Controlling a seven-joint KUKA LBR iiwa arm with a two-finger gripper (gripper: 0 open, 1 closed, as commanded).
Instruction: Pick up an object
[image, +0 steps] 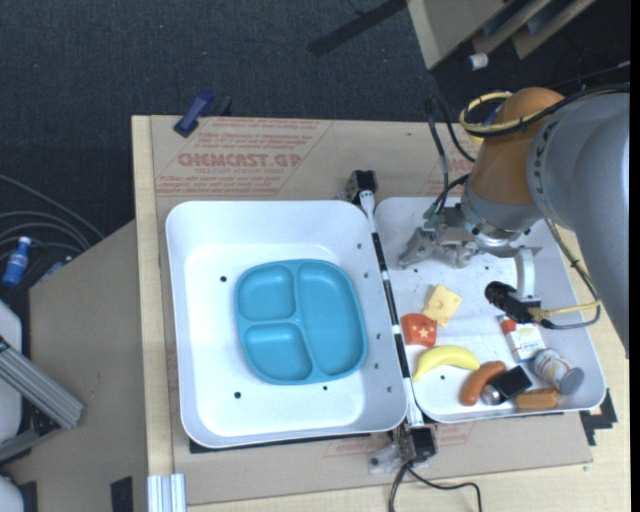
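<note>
The gripper (432, 247) hangs spread and holding nothing at the upper left of the right bin (590, 375). The cheese (444, 302) lies just below it, apart from the banana (446, 359). Best to centre over the cheese, descend straight, then close.

A robotics lab is indicated. Two white bins (190, 330) are clamped to a brown board (240, 155) printed with a maker's name; left of the board, loose cables (40, 215) and a metal rail (40, 385) are seen.
</note>
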